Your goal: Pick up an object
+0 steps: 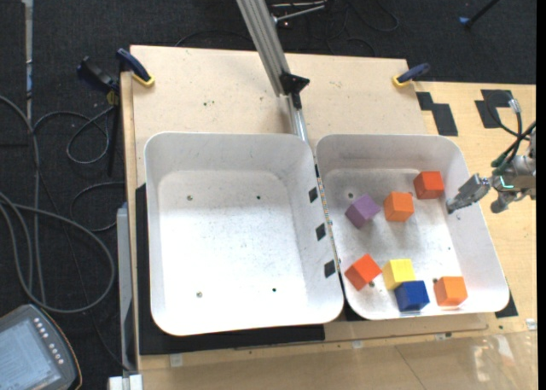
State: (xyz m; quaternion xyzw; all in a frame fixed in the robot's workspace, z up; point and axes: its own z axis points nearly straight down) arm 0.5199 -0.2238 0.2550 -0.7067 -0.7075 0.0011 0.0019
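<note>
Several small cubes lie in the right bin (474, 235): a red-orange cube (429, 183) near the far right, an orange cube (398, 206), a purple cube (363, 210), a red-orange cube (364, 270), a yellow cube (397, 272), a blue cube (412, 295) and an orange cube (450, 291). My gripper (486, 198) hangs at the right bin's right rim, just right of the far red-orange cube. It is open and nothing sits between its fingers (465, 195).
The left bin (162, 209) sits beside the right one, and they meet at a shared wall (322, 226). A slanted metal pole (260, 26) crosses the bench's far side. Clamps (136, 68) hold the far corners.
</note>
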